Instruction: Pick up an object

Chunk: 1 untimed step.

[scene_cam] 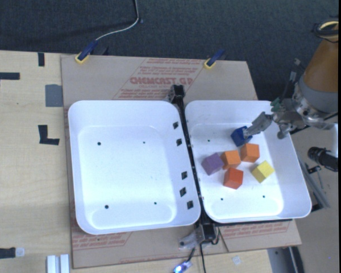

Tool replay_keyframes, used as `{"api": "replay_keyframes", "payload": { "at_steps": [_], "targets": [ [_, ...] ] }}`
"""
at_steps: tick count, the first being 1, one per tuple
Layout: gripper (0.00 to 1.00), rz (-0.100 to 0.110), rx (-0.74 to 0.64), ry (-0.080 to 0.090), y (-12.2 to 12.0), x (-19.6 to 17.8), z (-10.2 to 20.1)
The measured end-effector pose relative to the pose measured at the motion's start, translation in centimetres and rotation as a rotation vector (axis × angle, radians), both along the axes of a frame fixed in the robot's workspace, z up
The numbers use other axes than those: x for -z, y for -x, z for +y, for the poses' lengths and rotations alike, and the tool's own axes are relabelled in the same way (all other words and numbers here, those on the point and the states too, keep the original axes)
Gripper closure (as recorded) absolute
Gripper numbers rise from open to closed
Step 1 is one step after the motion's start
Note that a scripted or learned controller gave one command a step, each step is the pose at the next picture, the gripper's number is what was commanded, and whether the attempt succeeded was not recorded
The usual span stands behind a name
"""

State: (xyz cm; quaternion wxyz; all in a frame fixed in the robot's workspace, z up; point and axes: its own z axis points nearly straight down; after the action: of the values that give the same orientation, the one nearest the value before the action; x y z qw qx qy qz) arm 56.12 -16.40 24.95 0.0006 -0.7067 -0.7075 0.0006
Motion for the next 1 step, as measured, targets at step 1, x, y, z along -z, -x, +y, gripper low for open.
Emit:
{"api": "replay_keyframes", "payload": {
  "at_steps": [1],
  "targets": [
    [0.00, 0.007, 0.003, 0.000, -2.22, 13.66, -5.88]
  ]
}}
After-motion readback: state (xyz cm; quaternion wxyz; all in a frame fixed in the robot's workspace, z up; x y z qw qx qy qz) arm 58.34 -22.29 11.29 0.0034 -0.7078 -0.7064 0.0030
